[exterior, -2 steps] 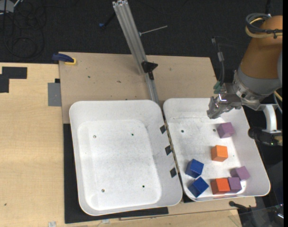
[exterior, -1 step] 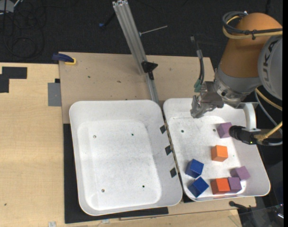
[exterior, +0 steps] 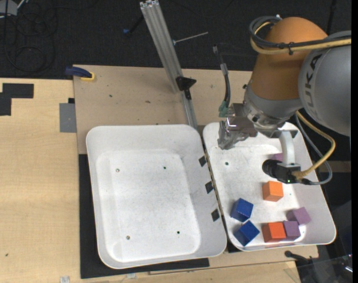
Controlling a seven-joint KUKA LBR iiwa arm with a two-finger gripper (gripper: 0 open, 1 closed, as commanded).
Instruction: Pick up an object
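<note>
Hovering over right shallow white bin (exterior: pixel 320 232), metal two-finger gripper (exterior: pixel 228 135); finger state unclear. Small orange foam cube (exterior: pixel 272 190) sits apart, matte, corners crisp, near blue cubes (exterior: pixel 244 209).

Left shallow white plastic bin (exterior: pixel 102 143) has a bare floor, open to me anywhere. In the right white bin (exterior: pixel 217 135) my gripper (exterior: pixel 228 139) sits over the bare far-left corner. Near end crowded: two blue foam cubes (exterior: pixel 242 209) (exterior: pixel 247 233), orange cube (exterior: pixel 272 190), red-orange block (exterior: pixel 275 232), two purple blocks (exterior: pixel 299 216) (exterior: pixel 291 230). Slanted aluminium rail (exterior: pixel 166 55) stands behind the bins; black clips (exterior: pixel 208 187) line the shared rim.
</note>
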